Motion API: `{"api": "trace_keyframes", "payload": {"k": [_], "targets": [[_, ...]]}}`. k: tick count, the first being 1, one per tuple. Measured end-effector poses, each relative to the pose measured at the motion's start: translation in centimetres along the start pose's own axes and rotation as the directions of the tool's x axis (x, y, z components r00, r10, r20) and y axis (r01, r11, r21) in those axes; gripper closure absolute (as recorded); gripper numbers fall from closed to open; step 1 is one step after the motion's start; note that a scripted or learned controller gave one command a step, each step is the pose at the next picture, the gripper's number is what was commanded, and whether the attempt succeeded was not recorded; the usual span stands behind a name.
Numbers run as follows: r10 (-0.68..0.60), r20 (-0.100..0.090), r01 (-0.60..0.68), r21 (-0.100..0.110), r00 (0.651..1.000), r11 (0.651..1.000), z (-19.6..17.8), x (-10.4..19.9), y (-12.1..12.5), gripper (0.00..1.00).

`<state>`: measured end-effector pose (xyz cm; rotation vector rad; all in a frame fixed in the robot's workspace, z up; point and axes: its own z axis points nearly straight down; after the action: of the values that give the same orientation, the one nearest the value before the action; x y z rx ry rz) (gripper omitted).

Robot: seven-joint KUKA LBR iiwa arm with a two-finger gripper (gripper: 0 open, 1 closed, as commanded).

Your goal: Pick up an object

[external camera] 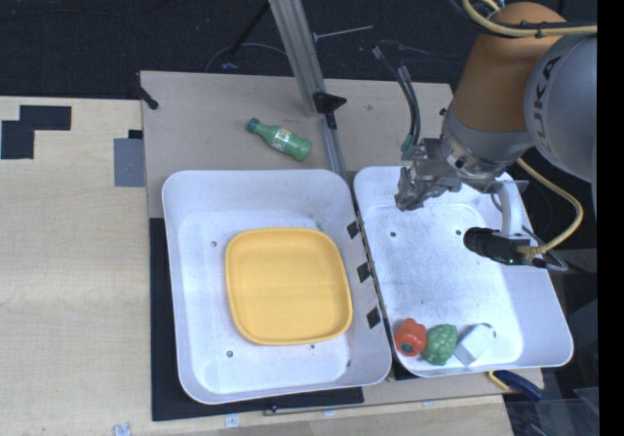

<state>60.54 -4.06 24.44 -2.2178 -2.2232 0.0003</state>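
Note:
My gripper [409, 198] hangs over the far left part of the right bin [444, 258], its dark fingers pointing down near the bin floor. I see nothing between them. In the near corner of that bin lie a red-orange pepper-like object [410, 336], a green lumpy object [441, 343] and a small white-grey block [472, 344], side by side. They sit well below the gripper in the view, apart from it. A yellow square plate [289, 284] lies flat in the left bin [195, 200].
A green bottle [281, 138] lies on its side on the bench behind the left bin. A slanted aluminium rail [302, 34] rises behind the bins. Black clips [363, 271] mark the seam between the bins. A black cable end [492, 246] hangs over the right bin.

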Motion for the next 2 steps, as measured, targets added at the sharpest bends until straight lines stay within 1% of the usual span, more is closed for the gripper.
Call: {"api": "trace_keyframes", "payload": {"k": [1,2], "targets": [[0.000,0.001,0.000,-0.001,1.000,1.000,-0.5,4.6,1.6,1.00],[-0.001,0.000,0.001,0.000,1.000,1.000,0.5,10.4,3.5,1.00]]}}
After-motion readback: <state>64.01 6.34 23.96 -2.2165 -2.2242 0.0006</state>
